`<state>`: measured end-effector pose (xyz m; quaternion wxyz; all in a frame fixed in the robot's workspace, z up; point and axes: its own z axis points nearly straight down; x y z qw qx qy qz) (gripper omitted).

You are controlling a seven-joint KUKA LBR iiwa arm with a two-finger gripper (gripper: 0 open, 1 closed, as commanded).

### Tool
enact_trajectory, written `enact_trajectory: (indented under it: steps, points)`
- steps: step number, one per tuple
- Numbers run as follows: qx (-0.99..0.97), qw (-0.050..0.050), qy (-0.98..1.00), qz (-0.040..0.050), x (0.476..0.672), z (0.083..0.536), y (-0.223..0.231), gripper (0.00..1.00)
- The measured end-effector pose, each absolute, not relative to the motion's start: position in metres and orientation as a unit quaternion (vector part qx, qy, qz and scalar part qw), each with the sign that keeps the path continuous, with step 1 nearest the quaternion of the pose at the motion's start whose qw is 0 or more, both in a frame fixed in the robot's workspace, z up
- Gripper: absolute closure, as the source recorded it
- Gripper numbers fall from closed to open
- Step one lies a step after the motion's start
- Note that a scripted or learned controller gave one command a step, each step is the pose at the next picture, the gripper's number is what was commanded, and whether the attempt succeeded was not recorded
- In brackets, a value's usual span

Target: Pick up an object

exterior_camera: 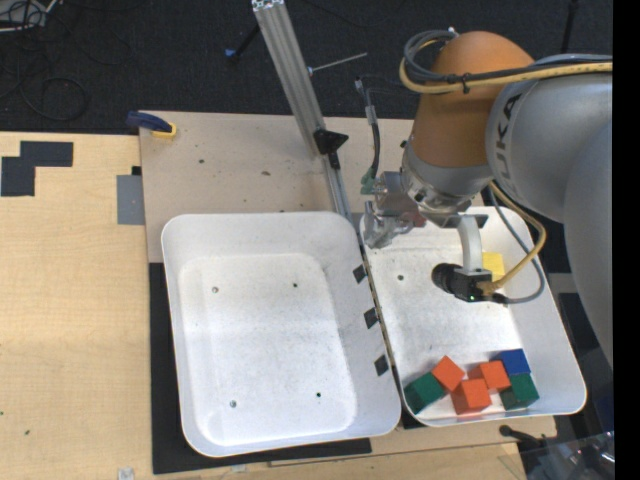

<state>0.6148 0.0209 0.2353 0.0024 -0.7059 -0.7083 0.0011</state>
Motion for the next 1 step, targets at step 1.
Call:
enact_trajectory:
  steps: [1]
  points:
    - [-0.706,0.003,-0.708,0.0015,0.602,0.2228,0.0713,1.0]
